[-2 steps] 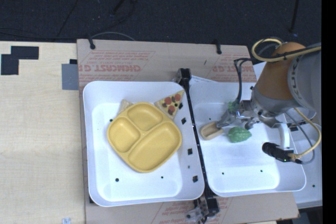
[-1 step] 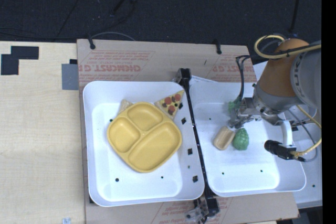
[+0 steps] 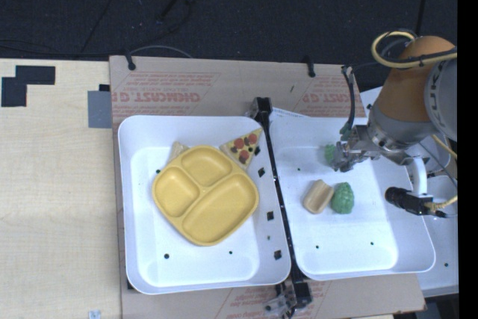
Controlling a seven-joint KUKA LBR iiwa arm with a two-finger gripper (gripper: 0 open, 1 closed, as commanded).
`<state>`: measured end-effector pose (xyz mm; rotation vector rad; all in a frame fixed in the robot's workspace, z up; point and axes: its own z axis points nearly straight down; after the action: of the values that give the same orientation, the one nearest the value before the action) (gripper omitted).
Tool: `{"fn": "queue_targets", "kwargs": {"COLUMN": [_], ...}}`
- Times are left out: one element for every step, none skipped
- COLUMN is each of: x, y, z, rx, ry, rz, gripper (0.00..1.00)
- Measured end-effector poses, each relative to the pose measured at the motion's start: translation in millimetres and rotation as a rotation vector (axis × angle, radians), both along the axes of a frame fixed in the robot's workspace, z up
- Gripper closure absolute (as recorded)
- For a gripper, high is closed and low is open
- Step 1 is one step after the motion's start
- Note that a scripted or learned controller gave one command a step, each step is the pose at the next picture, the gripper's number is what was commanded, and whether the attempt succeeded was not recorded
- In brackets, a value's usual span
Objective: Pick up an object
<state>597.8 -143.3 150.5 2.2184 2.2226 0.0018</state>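
Note:
In the right bin [image 3: 373, 254] lie a tan bread-like piece [image 3: 317, 196] and a green bumpy object [image 3: 343, 198], side by side near the middle. A smaller pale green object [image 3: 330, 153] sits just behind them, touching or right beside my gripper [image 3: 342, 163]. The gripper hangs low over the bin's back half, just above the green bumpy object. In the left bin [image 3: 142, 258] rests a yellow divided plate [image 3: 206, 194], with a pizza slice toy [image 3: 244, 146] at its far right corner.
A black divider [image 3: 270, 183] runs between the two bins. Cardboard [image 3: 209, 90] lies under and behind them. The grey arm with its orange band [image 3: 414, 86] comes in from the right above the right bin's far corner.

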Motion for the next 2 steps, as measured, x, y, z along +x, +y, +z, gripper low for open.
{"fn": "queue_targets", "kwargs": {"x": [-8.1, -7.3], "y": [-6.6, -7.4], "z": [52.9, 106.2], "rx": [-0.001, -0.001], "ry": [-0.001, -0.002], "rz": [-0.005, 0.000], "gripper": [1.00, 1.00]}}
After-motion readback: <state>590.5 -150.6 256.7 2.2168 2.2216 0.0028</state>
